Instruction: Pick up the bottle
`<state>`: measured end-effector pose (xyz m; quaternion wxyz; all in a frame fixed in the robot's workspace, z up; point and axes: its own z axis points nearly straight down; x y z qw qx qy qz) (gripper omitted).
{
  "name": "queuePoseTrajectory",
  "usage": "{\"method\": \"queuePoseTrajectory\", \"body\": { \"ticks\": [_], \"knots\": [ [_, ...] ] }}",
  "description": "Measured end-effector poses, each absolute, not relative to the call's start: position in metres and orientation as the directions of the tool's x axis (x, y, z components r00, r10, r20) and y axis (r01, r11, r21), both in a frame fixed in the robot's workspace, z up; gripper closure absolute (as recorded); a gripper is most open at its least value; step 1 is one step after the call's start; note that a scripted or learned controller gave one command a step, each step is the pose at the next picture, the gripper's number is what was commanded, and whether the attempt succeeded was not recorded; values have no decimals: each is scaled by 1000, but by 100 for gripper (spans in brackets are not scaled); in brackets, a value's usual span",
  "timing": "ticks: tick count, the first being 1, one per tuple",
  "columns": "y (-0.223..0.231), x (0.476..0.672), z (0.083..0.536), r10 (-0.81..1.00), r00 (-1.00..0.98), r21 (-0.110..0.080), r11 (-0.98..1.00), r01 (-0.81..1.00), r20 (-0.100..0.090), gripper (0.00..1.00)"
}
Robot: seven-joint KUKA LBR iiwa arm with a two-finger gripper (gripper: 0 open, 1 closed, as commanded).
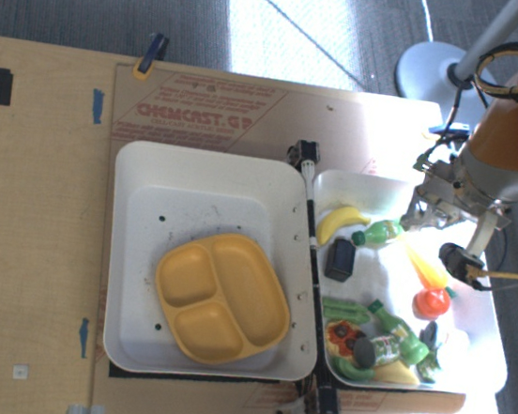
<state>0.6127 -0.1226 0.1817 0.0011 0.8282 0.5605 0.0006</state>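
Hovering fingers (tilted) beside bottle.

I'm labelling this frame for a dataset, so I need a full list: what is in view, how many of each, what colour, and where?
Bins: 2, white, side by side on the bench.
Divided plate: 1, yellow, in the left bin.
Banana: 1, yellow, right bin, far left.
Small bottle: 1, green, right bin, beside the banana.
Dark block: 1, black, right bin, below the banana.
Tomato-like toy: 1, red, right bin, right side.
Larger bottle: 1, green, labelled, near end of the right bin among mixed items.
Arm: 1, grey and orange, from the right.
Gripper: 1, above the right bin.
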Motion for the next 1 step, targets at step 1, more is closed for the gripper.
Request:
{"method": "queuePoseTrajectory", "body": {
  "ticks": [1],
  "knots": [
    [-127, 601, 96, 915, 403, 1, -403, 915, 0, 100]
  ]
}}
